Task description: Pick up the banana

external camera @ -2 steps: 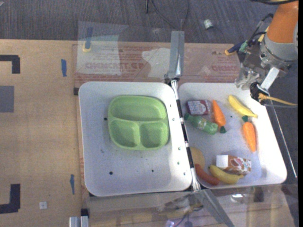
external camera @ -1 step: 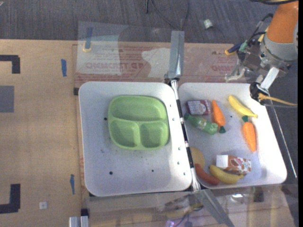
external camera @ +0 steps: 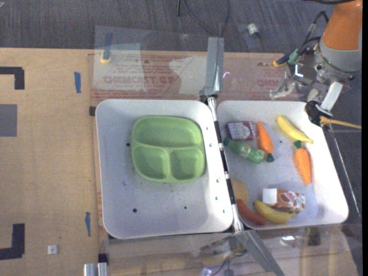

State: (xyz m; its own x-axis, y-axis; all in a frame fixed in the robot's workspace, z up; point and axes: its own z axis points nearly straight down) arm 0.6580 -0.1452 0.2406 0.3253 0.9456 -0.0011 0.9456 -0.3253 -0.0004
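A green plate (external camera: pixel 168 148) lies in the left bin (external camera: pixel 115 211). In the right bin (external camera: pixel 336 203), past a red packet (external camera: pixel 240 130), a bottle (external camera: pixel 247 151) and a small carrot (external camera: pixel 264 138), lies the banana (external camera: pixel 294 129). It is yellow, curved and uncovered, with a big carrot (external camera: pixel 303 164) just beside it. A second banana (external camera: pixel 273 213) lies near the front rim. My hand (external camera: pixel 289 84) is beyond the far rim, and I cannot tell whether it is open or closed.

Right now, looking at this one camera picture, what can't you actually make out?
Arm: cut off by the camera view's top and right edges.
Lower banana: partly overlapped by the snack packet, whose print is too small to read.
Pale yellow thing by the middle wall between the bins: edge hidden, too unclear to name.
Dark red packet: label too small to read.
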